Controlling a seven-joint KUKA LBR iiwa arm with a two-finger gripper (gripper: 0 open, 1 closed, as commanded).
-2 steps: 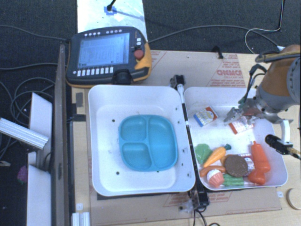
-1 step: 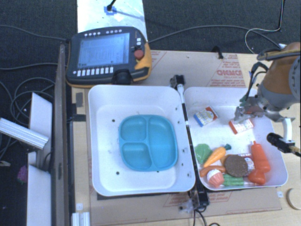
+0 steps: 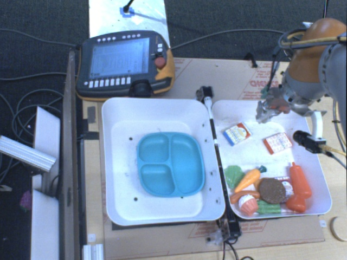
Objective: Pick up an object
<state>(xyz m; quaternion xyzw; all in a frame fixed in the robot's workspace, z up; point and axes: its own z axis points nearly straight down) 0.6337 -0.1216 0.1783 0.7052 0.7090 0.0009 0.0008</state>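
Claw (image 3: 267,112) grip unclear, over right bin's (image 3: 324,191) back, carton (image 3: 237,133) just front-left

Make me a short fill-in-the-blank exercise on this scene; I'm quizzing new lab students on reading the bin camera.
1. The blue divided tray lies in the ____ bin.
2. The red ketchup bottle lies in the ____ bin.
3. The gripper hangs above the right bin's ____ edge.
4. The toy carrot is coloured ____.

Missing words: left; right; far; orange
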